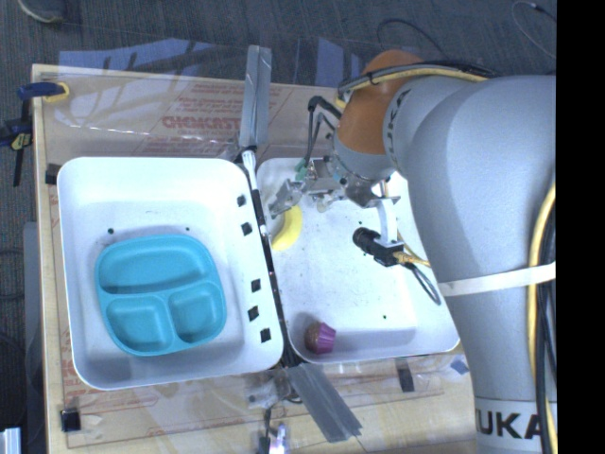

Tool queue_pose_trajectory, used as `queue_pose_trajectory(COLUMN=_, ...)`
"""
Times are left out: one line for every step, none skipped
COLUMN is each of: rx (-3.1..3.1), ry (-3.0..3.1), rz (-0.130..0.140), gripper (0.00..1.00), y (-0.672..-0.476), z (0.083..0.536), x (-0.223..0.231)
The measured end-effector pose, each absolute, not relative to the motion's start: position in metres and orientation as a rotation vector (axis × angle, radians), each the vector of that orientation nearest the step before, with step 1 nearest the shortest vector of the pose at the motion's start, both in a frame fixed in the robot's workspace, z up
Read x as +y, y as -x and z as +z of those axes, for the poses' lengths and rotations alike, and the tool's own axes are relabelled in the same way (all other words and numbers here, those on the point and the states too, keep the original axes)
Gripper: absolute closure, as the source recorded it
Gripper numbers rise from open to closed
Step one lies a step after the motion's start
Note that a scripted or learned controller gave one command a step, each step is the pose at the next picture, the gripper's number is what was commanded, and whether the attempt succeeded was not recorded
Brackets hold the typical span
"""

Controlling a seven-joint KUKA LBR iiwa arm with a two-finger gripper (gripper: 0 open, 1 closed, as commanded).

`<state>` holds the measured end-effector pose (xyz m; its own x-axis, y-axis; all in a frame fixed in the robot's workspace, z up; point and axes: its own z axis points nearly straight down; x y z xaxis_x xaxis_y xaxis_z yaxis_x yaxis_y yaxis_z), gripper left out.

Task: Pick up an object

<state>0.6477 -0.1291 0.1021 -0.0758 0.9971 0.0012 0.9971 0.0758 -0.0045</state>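
Gripper low in right bin, at far-left corner, just above yellow object; grip state unclear, cannot tell. Best: settle squarely over yellow piece, clear of divider wall, before closing. Purple cup lies near front edge, well apart.

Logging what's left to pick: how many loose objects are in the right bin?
2: a yellow object by the bin's left wall under the gripper, a purple object near the front edge. The arm may hide more.

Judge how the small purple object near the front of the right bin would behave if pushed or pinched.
The purple object looks short and rounded, so a push would probably roll it along the right bin. Being small, it is likely light, and its curved sides might slip from a pinch.
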Motion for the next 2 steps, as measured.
queue_pose_trajectory(rx=-2.304, ry=2.138, rz=0.007, gripper=0.0, y=-0.6035, z=0.0923, x=-0.1209)
queue_pose_trajectory(rx=-2.306, ry=2.133, rz=0.008, gripper=1.0, y=-0.6035, z=0.1015, x=-0.1204)
